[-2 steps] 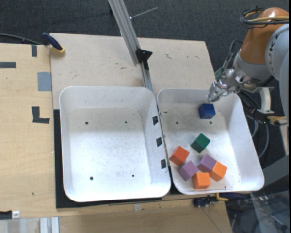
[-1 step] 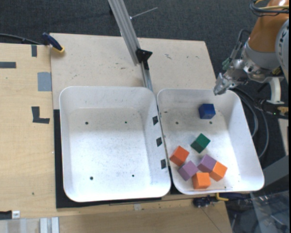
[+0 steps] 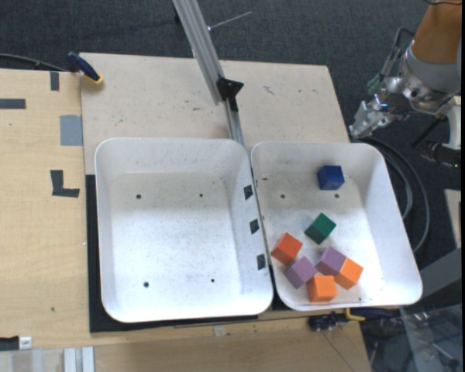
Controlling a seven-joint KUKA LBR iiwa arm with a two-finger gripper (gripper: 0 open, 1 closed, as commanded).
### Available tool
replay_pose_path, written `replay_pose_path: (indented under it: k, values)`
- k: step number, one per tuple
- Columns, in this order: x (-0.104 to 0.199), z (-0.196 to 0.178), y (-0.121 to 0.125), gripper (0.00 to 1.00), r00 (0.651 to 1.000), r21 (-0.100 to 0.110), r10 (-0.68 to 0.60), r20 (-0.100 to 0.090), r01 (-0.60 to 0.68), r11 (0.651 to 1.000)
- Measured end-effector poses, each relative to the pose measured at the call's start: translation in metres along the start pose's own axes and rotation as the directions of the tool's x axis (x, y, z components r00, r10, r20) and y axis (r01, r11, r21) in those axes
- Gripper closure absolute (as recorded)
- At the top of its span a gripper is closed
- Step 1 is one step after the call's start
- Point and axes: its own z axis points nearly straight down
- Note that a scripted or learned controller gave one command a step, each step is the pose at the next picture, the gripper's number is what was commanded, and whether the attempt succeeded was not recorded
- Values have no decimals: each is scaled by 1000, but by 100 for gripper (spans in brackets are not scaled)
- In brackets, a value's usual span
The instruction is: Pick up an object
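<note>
Several small cubes lie in the right bin. A blue cube sits alone near its far side. A green cube rests in the middle. At the near side, an orange cube, two purple cubes and two more orange cubes are clustered close together. My gripper hangs outside the bin, beyond its far right corner and well above the bench, with nothing seen in it.
The left bin stands beside the right one, sharing a middle wall. A slanted metal rail runs down to the bins' far junction. Black cables curve along the right bin's outer side.
</note>
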Motion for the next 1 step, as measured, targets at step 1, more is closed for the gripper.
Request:
replay_pose_path:
  k: [1]
  values:
    - [48,1,-8,100,1000,5,-3,-2,3,1000]
